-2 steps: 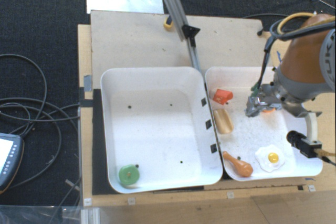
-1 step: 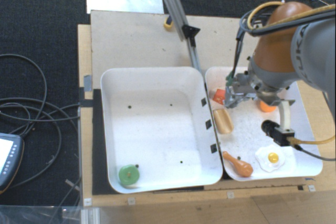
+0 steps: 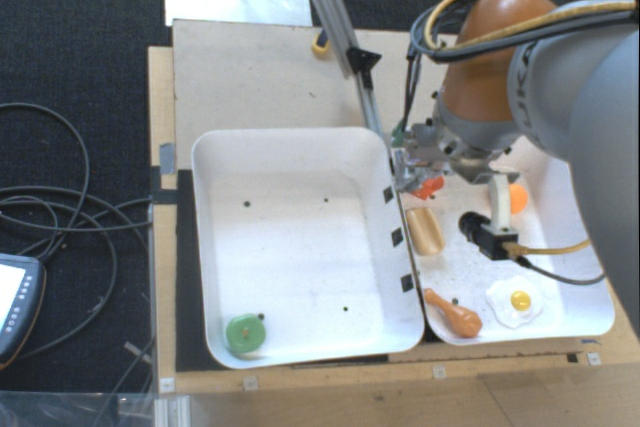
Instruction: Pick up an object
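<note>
Claw (image 3: 428, 177) sits low at the right bin's (image 3: 590, 315) far left edge beside a small red-orange piece (image 3: 432, 185), but the wrist hides whether it grips. Nearer along that left side lie a bread roll (image 3: 426, 230) and carrot (image 3: 453, 312); a fried egg (image 3: 516, 302) rests by the near edge. The orange ball (image 3: 517, 198) is half hidden, and a green disc (image 3: 245, 333) occupies the left bin's (image 3: 210, 215) near left corner.

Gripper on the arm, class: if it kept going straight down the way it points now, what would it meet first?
Probably the small red-orange item just beneath the gripper, near the right bin's left wall. Depth is unclear, so it might hit the bin floor beside it.
</note>
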